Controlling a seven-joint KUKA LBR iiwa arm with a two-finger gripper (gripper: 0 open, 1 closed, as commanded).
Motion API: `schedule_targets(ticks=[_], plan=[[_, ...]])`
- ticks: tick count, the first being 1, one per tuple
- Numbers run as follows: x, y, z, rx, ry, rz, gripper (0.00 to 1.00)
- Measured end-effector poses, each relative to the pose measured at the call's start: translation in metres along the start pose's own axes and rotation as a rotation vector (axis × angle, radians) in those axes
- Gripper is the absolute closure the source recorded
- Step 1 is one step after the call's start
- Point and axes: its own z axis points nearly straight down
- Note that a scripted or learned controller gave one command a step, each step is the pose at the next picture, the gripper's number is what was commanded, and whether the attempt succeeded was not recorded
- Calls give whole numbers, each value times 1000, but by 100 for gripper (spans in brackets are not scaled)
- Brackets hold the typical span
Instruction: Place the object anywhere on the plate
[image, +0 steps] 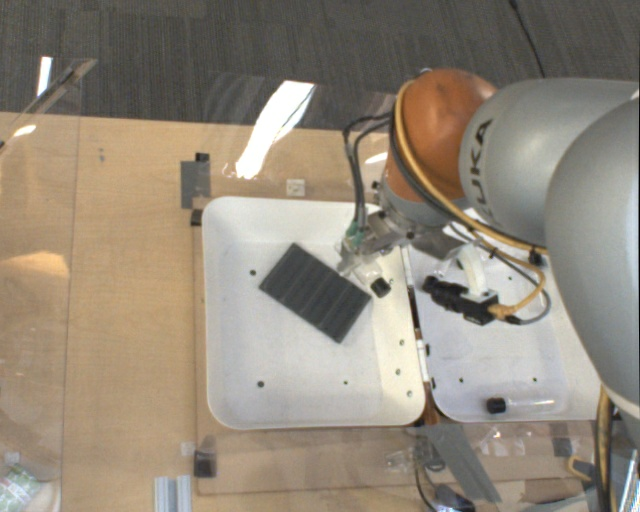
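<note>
STATUS: placement not complete | OBJECT: small black cube-like block (380, 288) on left white bin (240, 390) floor, just right of dark ribbed rectangular plate (314, 292), frame centre | GRIPPER (358, 255): above block, fingers' state cannot be told | REMAINING: grasp, transfer onto plate.
</note>
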Motion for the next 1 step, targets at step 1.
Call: schedule_targets(ticks=[1], plan=[[-1,0,0,0,0,1,0]])
